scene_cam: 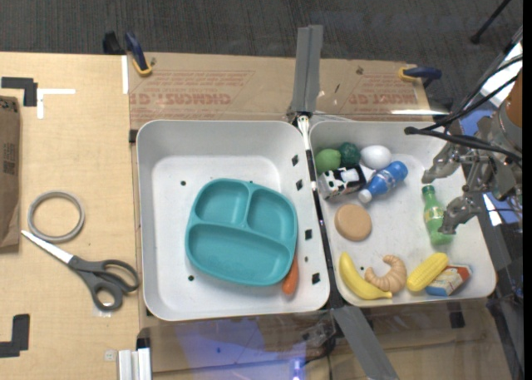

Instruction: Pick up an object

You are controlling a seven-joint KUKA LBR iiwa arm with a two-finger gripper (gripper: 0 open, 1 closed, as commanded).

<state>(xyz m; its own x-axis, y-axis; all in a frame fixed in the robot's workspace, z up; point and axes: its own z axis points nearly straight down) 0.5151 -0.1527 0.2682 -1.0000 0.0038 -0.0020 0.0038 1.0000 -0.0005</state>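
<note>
Grey gripper (pixel 450 195) open, above green bottle (pixel 433 215)

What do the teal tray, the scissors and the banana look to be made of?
Teal tray: likely molded plastic, matte with a soft sheen, one uniform color, rounded compartment walls. Scissors: bright metal blades that catch light, dark grey handles, probably plastic. Banana: looks like a plastic toy, evenly yellow and smooth with a slight gloss; rubber or foam can't be ruled out.

Gripper (pixel 449 195) low, jaws apart.
</note>
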